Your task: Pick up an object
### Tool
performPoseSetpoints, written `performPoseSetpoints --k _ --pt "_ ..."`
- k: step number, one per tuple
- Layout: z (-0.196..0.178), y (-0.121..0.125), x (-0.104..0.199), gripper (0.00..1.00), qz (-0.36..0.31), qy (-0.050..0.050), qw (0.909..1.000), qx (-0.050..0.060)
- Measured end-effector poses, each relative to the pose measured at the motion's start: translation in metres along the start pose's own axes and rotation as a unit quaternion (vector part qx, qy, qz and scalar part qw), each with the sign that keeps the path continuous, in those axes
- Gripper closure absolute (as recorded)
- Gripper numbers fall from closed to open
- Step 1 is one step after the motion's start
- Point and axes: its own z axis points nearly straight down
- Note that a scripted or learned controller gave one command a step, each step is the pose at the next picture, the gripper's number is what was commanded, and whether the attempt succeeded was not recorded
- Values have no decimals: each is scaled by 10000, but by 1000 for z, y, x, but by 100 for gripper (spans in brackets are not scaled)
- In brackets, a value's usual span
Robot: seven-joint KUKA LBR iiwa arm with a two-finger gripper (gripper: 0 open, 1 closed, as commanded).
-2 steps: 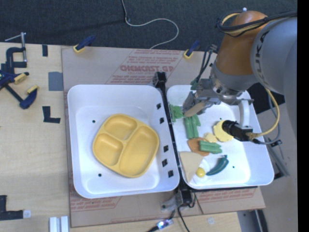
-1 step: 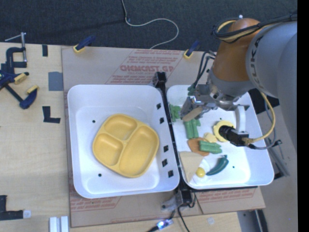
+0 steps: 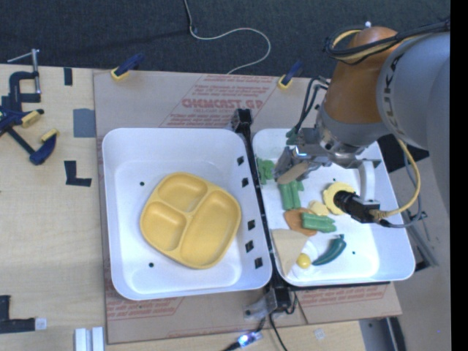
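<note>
A yellow three-section plate (image 3: pixel 191 219) is lying in the left white bin (image 3: pixel 117 196), well to the left of the end effector (image 3: pixel 295 168). The end effector is hanging low over the right white bin (image 3: pixel 395 258) near its upper left corner; how wide it is set cannot be told. Green pieces (image 3: pixel 291 194) are sitting just below it, with an orange piece (image 3: pixel 295 219), a green pepper (image 3: pixel 330 251) and a yellow ring (image 3: pixel 338 196) lying further below and to its right.
</note>
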Motion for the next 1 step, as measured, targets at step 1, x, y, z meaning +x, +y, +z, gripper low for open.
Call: performPoseSetpoints --k 1 --pt "9 13 0 100 -7 -6 10000 -1"
